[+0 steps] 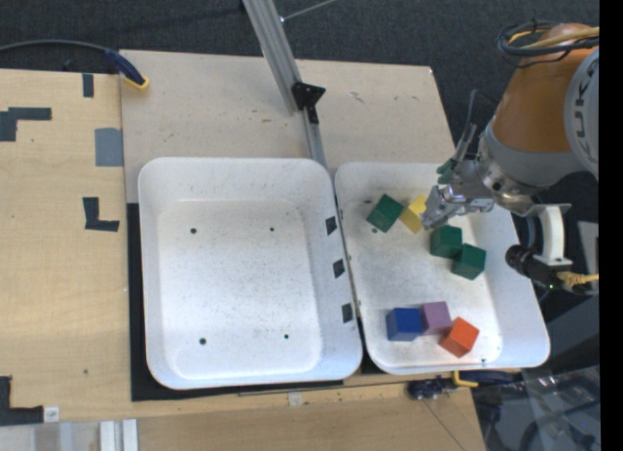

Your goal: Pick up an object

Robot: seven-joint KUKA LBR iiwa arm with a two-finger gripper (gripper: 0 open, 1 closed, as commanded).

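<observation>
One fixed camera looks down at a slant from above the bench (234, 118), taking in both white bins (156, 244) from fairly far; the arm (545, 98) enters at right.

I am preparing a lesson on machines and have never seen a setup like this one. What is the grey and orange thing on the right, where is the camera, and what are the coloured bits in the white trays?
The grey and orange thing is a robot arm. At its tip is a gripper, a two-fingered hand for picking things up. There is one camera, fixed above the bench and looking down at a slant.

Two shallow white bins sit side by side. The left bin shows bare floor with a few dark spots. The right bin holds small blocks: a dark green block, a yellow block, two more green blocks close together, and near the front a blue block, a purple block and an orange block.

The gripper hangs low beside the yellow block. I cannot tell from this picture whether it holds anything.
</observation>
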